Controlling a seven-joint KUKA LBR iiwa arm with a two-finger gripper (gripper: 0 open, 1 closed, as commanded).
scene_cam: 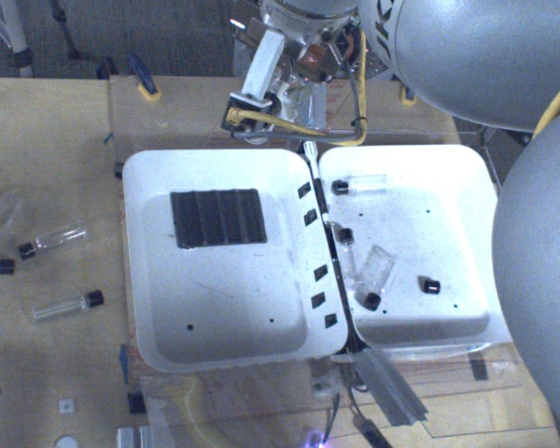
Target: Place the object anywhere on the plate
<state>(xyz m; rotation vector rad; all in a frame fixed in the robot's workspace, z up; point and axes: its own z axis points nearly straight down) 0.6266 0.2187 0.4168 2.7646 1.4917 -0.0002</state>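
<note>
- A KUKA arm's tool [299, 101] hangs beyond the far edge of the black ribbed plate [218, 217], off its far right corner. Whether it is spread or pressed together cannot be told, and no vial can be seen in it.
- The likeliest thing for the task, a clear vial [377, 265] with a black cap, lies on its side to the right of the plate, across the divider in the right-hand bin [467, 185]. The plate bears nothing.
- A second capped vial [359, 186] lies right of the plate's far edge, and a loose black cap [430, 287] lies farther right of the plate.
- Spare vials [61, 241] lie on the counter [37, 371], left of the plate.
- The clear vial looks light and stiff, with a smooth, slippery wall. Being round, it will probably roll if nudged, and too hard a squeeze might crack it.
- The best hold is probably across the middle of its body, away from the cap.
- Measured from the plate, the clear vial sits off the near right corner and the tool off the far right corner, so the two are well apart. The second capped vial lies nearer the tool.
</note>
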